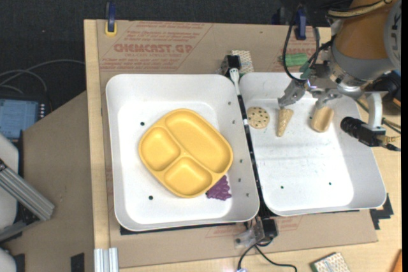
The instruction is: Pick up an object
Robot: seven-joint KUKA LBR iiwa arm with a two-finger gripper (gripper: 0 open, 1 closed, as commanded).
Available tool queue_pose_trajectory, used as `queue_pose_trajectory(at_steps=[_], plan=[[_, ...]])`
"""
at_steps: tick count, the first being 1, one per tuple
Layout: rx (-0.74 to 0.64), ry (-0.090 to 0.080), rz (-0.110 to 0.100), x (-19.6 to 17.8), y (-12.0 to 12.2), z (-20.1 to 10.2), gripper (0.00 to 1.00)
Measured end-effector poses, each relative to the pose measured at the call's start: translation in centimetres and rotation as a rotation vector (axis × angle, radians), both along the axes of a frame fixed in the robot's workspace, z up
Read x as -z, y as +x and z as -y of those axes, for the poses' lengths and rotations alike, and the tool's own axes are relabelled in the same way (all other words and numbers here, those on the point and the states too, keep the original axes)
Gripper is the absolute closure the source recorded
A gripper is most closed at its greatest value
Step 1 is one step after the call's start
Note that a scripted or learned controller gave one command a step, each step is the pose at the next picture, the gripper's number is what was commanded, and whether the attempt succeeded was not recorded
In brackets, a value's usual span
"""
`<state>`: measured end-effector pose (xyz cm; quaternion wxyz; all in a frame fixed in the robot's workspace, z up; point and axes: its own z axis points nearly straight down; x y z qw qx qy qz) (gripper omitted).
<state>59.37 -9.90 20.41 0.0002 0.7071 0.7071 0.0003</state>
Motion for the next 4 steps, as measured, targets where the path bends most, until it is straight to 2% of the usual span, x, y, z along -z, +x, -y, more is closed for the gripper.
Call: queue_pose_trajectory(at_steps=[1, 2, 3, 4], plan=[[0.004, 0.000, -0.007, 12.6, 0.7, 4.9, 0.00], [-0.003, -0.001, 0.003, 11.9, 3.3, 1.7, 0.00], [0.000, -0.002, 0.005, 10.8, 3.3, 1.9, 1.00], [-0.007, 0.001, 0.007, 1.3, -0.3, -5.5, 1.00]])
